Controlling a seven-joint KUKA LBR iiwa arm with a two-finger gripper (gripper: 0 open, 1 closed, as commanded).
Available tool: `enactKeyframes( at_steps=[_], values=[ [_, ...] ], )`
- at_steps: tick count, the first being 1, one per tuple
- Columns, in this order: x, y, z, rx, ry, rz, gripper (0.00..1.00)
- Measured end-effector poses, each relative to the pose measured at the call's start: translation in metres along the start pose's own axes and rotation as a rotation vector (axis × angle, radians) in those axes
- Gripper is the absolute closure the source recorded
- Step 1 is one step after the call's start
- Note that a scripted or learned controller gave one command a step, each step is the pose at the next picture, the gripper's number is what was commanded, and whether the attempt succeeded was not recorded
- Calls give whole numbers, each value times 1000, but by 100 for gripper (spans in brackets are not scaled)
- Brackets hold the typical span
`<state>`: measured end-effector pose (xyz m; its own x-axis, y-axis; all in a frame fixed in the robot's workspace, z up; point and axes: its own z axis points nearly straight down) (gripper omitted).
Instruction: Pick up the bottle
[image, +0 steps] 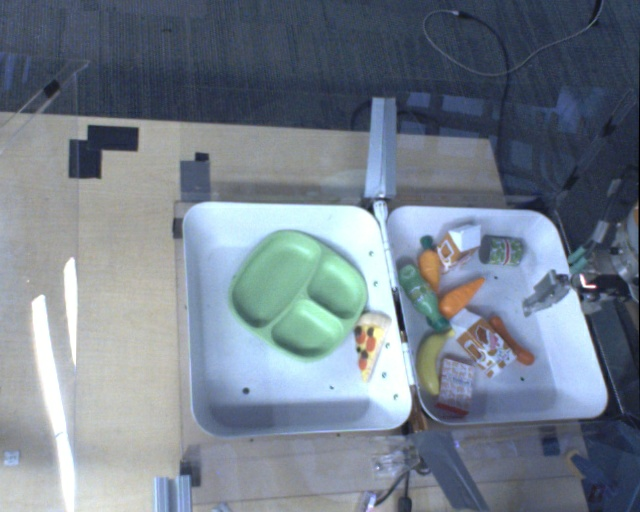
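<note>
The green plastic bottle (421, 293) lies on its side in the right-hand shallow white bin (585, 385), close along that bin's left wall and pointing from the upper left down toward the middle, its lower end just beside a yellow toy banana (430, 362) near the bin's lower-left corner. An orange toy carrot (461, 296) lies just to the bottle's right, a second, smaller orange carrot (429, 266) with a green top touches its upper end, and a small white carton (459, 246) and a green-labelled can (502, 251) sit near the bin's top edge. Two printed snack packets (484, 346) occupy the lower middle, so the bottle is hemmed in on its right side and free only toward the wall. The grey two-finger gripper (545, 292) hangs over the bin's right edge, well apart from the bottle, nothing between its fingers; whether they are spread or closed cannot be told. Bare floor shows along the bin's right side and bottom edge. The left white bin (215, 400) holds a green divided plastic plate (298, 292) in its centre and a toy pizza slice (370, 343) against its right wall, with open floor along its left and bottom edges.
</note>
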<state>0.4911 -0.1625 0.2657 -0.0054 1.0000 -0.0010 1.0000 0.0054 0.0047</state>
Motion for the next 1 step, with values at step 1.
enactKeyframes(
  at_steps=[1],
  values=[
    [166,29,72,1,2,-239,0]
  ],
)
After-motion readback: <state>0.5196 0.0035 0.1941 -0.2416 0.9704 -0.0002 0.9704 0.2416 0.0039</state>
